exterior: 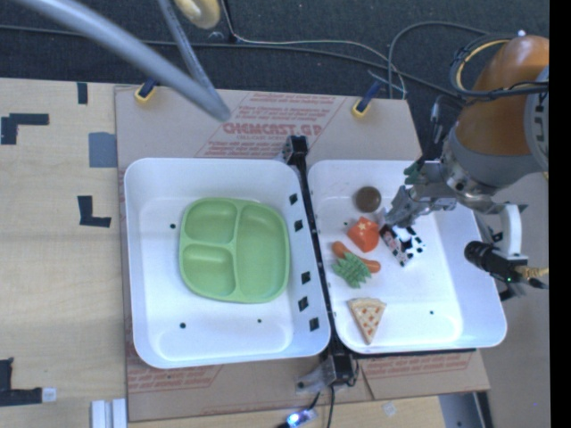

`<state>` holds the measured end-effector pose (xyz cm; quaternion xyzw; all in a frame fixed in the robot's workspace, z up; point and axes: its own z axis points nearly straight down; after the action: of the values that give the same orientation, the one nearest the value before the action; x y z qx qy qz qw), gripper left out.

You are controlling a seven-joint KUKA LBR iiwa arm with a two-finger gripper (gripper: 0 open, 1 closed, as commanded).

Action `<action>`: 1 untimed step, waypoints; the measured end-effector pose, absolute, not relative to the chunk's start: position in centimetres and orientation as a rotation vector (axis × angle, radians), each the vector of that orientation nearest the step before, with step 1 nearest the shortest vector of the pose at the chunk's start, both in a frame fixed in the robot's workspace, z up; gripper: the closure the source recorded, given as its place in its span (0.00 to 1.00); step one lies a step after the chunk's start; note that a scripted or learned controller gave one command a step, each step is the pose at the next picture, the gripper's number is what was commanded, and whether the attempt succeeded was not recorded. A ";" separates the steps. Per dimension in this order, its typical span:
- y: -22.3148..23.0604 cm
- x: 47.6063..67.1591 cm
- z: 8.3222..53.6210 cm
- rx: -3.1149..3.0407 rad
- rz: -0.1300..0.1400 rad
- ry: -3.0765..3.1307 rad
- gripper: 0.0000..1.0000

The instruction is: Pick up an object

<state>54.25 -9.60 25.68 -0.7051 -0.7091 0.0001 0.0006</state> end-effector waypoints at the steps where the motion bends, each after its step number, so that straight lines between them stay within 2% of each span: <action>1: -4.3 56.2 25.9 -2.213 0.000 -2.228 1.00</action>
<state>56.18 -4.34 25.88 -0.7047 -0.7095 -0.0001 0.0005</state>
